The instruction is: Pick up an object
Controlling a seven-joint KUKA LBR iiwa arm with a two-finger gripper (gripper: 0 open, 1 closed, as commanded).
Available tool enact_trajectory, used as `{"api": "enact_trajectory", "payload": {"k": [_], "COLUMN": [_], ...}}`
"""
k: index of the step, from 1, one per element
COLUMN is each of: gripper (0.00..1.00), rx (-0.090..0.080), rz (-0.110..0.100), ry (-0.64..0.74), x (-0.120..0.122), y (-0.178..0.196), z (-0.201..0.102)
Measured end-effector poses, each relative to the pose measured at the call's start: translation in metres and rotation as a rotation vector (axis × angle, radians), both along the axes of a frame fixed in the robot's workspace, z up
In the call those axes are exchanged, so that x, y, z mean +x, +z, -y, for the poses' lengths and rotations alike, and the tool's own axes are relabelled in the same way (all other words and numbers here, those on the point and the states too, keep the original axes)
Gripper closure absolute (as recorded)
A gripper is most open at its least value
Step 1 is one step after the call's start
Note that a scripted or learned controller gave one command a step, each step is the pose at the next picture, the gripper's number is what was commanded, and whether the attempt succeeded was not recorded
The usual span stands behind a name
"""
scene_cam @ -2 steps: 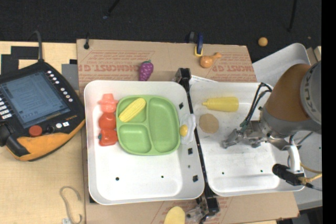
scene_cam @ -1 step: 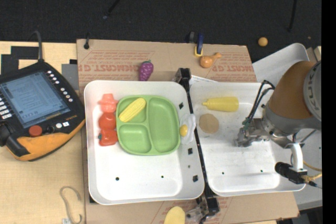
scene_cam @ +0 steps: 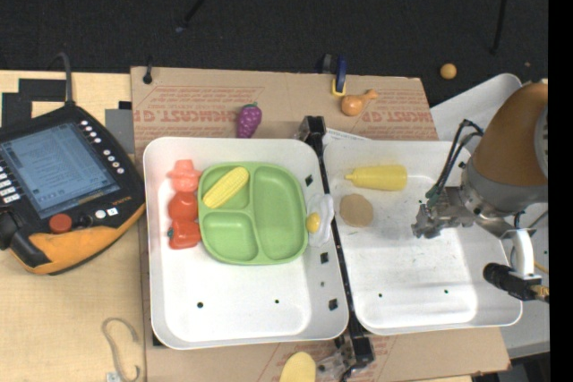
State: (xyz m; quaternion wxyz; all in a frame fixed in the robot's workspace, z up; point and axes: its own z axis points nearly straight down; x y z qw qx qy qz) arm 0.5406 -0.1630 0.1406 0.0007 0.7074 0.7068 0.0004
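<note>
In the right bin (scene_cam: 421,291) a yellow mustard bottle (scene_cam: 377,178) lies on its side near the far wall. A round tan cookie-like piece (scene_cam: 356,211) rests just below it. My gripper (scene_cam: 428,224) hangs low over the right bin's right part, to the right of both objects and apart from them. In the left bin (scene_cam: 224,309) a green divided plate (scene_cam: 255,214) carries a yellow corn cob (scene_cam: 224,186). An orange-red toy figure (scene_cam: 183,204) lies left of the plate, and a small yellow piece (scene_cam: 313,224) sits at the plate's right rim.
A purple grape bunch (scene_cam: 249,119) and an orange pear-shaped toy (scene_cam: 355,103) lie on the cardboard behind the bins. A teach pendant (scene_cam: 63,183) sits at the left. A yellow object (scene_cam: 298,367) lies in front of the bins, and a small orange ball (scene_cam: 448,71) sits far back right.
</note>
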Motion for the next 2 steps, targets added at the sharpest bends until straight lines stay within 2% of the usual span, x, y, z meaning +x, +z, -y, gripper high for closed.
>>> {"api": "enact_trajectory", "payload": {"k": [2], "gripper": [1.0], "rx": [0.0], "rz": [0.001], "ry": [0.0], "x": [0.005], "y": [0.089], "z": [0.013]}}
